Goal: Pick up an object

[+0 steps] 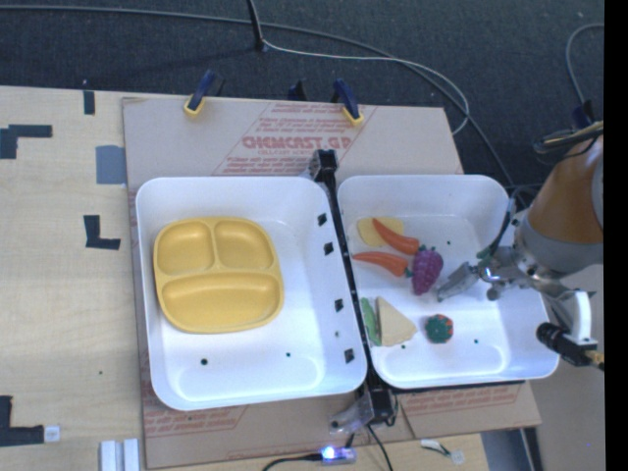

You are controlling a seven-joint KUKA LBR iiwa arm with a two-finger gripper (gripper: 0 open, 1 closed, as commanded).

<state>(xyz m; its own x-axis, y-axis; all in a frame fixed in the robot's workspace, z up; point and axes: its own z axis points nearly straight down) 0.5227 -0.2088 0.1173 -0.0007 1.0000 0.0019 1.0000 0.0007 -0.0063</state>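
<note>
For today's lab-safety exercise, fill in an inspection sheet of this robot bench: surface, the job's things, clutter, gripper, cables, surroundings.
Surface: cardboard sheet under two white bins.
Job's things: right white bin holds purple toy grapes, two orange toy carrots, red toy strawberry, tan wedge.
Clutter: yellow divided plastic tray in left white bin.
Gripper: gripper low beside the grapes, holding nothing.
Cables: black cable behind bench.
Surroundings: dark carpet.
</note>
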